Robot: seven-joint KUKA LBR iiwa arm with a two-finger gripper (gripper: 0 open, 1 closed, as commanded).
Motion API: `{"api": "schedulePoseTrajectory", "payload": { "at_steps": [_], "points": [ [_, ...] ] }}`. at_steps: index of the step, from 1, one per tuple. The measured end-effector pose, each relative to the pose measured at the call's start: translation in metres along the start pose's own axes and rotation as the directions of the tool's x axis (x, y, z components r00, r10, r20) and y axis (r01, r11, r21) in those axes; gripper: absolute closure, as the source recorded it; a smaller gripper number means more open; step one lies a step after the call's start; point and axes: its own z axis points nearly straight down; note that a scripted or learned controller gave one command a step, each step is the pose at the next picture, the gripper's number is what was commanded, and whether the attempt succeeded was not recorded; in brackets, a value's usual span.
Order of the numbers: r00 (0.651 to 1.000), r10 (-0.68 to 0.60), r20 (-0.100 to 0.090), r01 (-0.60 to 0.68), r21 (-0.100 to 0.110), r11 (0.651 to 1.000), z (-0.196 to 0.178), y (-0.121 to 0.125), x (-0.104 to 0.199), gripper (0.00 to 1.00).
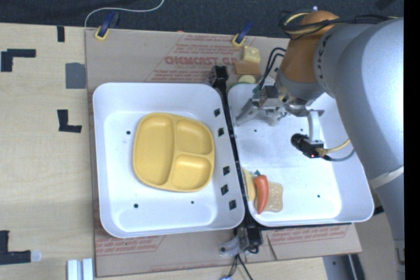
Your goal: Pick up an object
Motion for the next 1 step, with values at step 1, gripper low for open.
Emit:
{"api": "schedulePoseTrajectory", "payload": {
  "at_steps": [1],
  "points": [
    [1.0,-0.003,0.001,0.003,0.003,1.0,0.0005,0.0214,-0.0015,0.0]
  ]
}}
